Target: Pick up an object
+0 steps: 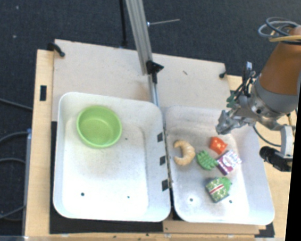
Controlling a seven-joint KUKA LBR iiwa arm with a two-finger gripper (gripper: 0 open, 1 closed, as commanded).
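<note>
While gripper state unreadable: left bin holds green bowl; right bin holds croissant.

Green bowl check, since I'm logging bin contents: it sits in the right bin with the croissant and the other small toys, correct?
Not quite. The camera view shows the green bowl alone in the left bin. The croissant and the other small toys lie in the right bin, as you said.

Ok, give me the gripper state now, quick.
Gripper: cannot be told; it hangs over the right bin, just above the red object, with nothing seen in it.
</note>
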